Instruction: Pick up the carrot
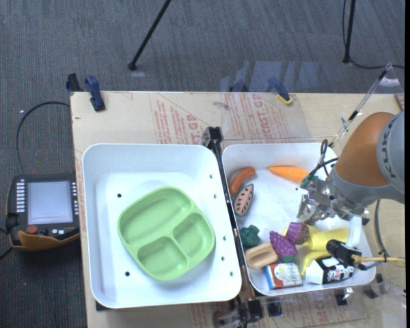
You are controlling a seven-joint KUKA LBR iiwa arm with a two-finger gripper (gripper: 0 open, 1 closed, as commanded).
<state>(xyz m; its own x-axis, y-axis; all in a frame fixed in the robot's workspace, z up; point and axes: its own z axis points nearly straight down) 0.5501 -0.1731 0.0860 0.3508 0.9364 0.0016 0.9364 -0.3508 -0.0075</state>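
The orange carrot (289, 173) lies on the floor of the right white bin (273, 152), near its far wall, pointing left. My gripper (310, 209) hangs over the same bin, just right of and nearer than the carrot, above bare floor beside a purple toy (297, 232). Nothing shows held in it. The grey arm with its orange band (366, 154) comes in from the right and hides the bin's right wall.
A sausage (241, 178) and a watermelon slice (244, 199) lie left of the carrot. Broccoli (249, 235), a bun (261, 255), grapes (282, 245), a banana (322, 243) and small cartons (333, 270) crowd the near end. The left bin (99, 183) holds a green divided plate (165, 232).
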